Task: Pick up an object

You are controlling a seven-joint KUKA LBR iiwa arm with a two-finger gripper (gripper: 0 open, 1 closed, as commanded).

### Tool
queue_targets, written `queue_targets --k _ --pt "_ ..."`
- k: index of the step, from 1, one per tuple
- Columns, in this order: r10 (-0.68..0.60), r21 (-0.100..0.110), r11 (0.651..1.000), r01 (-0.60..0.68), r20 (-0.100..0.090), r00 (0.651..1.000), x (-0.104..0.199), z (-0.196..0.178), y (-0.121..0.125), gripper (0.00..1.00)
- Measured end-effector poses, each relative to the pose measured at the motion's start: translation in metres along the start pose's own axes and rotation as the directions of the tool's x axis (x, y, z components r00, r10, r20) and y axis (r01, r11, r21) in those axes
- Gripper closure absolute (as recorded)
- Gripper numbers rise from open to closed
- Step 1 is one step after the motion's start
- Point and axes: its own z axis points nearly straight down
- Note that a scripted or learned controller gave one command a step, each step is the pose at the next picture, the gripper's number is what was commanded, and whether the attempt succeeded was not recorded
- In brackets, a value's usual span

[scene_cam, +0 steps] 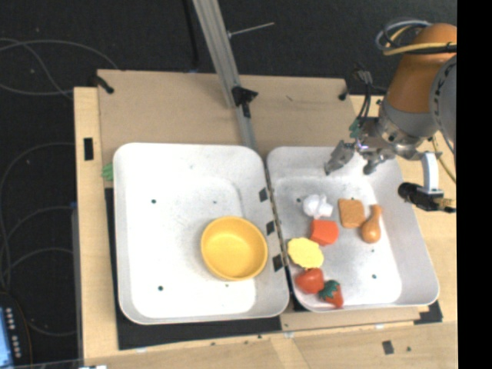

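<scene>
My gripper (355,164) hangs over the far side of the right bin (400,279), its two fingers spread open with nothing between them. Below it in the bin lie a small white object (315,205), a tan bread-like piece (351,213), an orange gourd-shaped piece (372,225), an orange block (324,232), a yellow lumpy piece (305,253), a red tomato-like piece (310,280) and a strawberry (332,293). The white object is nearest the gripper, a little toward the front and left.
The left bin (154,175) holds a yellow bowl (233,247) near its right front. A slanted metal pole (223,60) rises behind the bins. The divider between the bins (270,214) carries small black clips.
</scene>
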Motion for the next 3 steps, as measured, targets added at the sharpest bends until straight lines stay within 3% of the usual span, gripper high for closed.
queue_targets --k 1,2,3 --pt "-0.003 0.0 1.0 0.003 0.0 1.0 0.003 0.045 0.005 0.0" --pt "-0.004 -0.008 1.0 0.004 0.001 1.0 0.002 0.031 0.007 1.0" --pt "-0.003 -0.012 1.0 0.003 -0.003 1.0 0.002 -0.033 0.004 1.0"
